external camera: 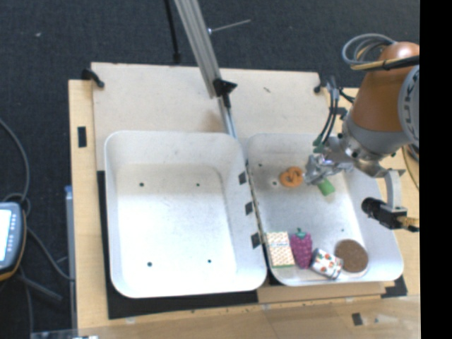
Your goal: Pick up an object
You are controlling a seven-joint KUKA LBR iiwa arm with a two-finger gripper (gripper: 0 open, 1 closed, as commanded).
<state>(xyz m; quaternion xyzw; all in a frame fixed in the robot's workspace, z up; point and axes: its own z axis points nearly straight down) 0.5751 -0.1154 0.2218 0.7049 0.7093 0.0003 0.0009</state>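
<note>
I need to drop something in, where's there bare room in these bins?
The left bin has bare floor wall to wall. The right bin is crowded along its near edge; bare floor lies between the orange object and that row.

I see my gripper (316, 169) low in the right bin (367, 210), just beside an orange object (290, 178).

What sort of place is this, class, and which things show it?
Probably a robotics lab: a robot arm reaches over two white bins on a wooden bench, above dark carpet, with small objects like an orange item.
</note>
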